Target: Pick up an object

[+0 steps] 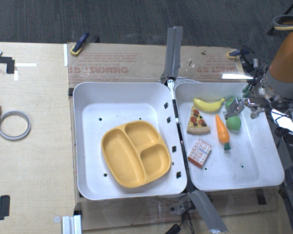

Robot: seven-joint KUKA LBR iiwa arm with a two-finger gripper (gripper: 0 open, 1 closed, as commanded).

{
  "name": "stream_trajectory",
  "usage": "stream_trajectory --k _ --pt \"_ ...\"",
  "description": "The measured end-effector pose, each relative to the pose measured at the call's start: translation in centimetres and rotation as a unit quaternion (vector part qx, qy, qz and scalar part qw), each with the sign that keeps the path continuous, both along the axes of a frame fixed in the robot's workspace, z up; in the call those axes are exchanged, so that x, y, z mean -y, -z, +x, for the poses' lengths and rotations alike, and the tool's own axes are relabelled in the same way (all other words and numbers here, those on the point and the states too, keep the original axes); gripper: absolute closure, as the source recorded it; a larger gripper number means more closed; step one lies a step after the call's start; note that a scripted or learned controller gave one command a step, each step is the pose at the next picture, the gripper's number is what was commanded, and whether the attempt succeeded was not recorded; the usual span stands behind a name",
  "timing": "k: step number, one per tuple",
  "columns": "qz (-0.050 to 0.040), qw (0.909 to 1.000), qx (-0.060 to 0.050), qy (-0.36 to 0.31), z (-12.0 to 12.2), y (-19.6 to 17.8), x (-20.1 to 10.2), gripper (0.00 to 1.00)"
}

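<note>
The right bin (263, 174) holds a yellow banana (208, 104), a pizza slice (198, 120), an orange carrot (221, 130), a green round toy (234, 123) and a small red-and-white box (199, 153). My gripper (244, 111) hovers at the bin's upper right, just above and to the right of the green toy. It is open, and nothing sits between its two fingers. One fingertip (231, 112) is close to the green toy's top; whether they touch I cannot tell.
The left bin (88, 130) contains a yellow three-part plate (136, 153). A grey divider bar (173, 52) rises between the bins at the back. A roll of tape (12, 125) lies on the bench at far left. Blue clamps (80, 43) hold the cardboard behind.
</note>
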State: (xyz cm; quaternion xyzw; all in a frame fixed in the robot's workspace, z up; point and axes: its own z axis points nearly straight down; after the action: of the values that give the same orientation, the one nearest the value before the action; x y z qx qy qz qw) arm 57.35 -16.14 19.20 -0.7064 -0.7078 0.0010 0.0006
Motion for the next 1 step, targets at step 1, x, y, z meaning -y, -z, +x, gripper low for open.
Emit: stream_trajectory --k 1 --pt "0.0005 0.9850 0.001 -0.172 -1.55 10.03 -2.40 0.00"
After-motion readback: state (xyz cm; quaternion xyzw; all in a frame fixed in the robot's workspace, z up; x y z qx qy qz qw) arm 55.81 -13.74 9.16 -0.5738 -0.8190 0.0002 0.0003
